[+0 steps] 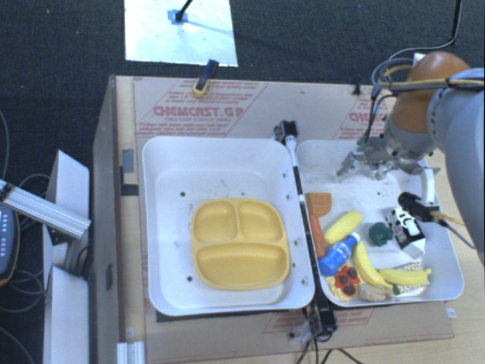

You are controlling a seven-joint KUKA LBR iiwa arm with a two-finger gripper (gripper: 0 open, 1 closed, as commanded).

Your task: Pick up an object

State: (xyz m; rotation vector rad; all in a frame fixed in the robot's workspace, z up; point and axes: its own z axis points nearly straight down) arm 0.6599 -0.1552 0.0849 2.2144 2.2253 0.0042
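Observation:
My gripper [359, 171] hangs over the far part of the right bin [453, 279], its fingers spread open above bare white floor with nothing between them. The toys lie nearer the front of that bin: a yellow corn cob [342, 226], a blue bottle [336, 255], two bananas [367, 265] [406, 277], a green piece [379, 233], a black-and-white item [405, 227], a red-and-black piece [347, 277] and an orange spatula [318, 205]. All of them sit well in front of the gripper and apart from it.
The left bin [167, 203] holds a yellow divided plate [239, 243]. A black divider rail [299, 203] runs between the bins. The grey arm [455, 127] with its orange band [424, 89] comes in over the right bin's far right corner.

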